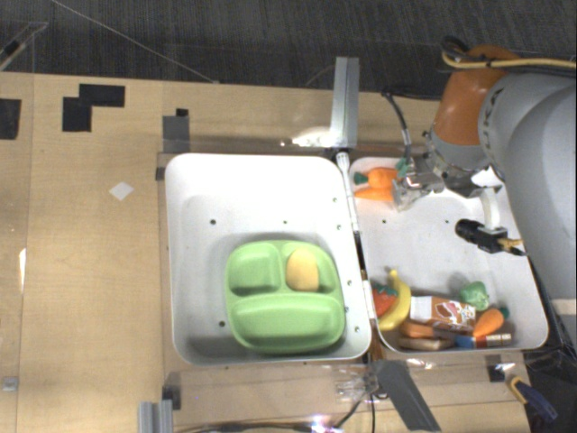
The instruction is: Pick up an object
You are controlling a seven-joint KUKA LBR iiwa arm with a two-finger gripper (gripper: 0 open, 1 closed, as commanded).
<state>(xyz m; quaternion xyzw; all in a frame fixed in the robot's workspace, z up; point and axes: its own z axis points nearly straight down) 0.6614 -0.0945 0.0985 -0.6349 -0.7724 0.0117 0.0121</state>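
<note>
Orange and close to the right bin's (541,332) far-left corner, a toy carrot (379,181) is lying just beside the gripper (413,182), which is hovering there, likely lining up a grasp. I cannot tell how its fingers are standing. Other toy food is crowding that bin's near edge

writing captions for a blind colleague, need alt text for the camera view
A grey robot arm reaches from the right into the right white bin, its pincer beside a toy carrot at the far corner. Toy food is piled along that bin's near edge; the left bin holds a green divided tray with a yellow lemon-like toy.
</note>
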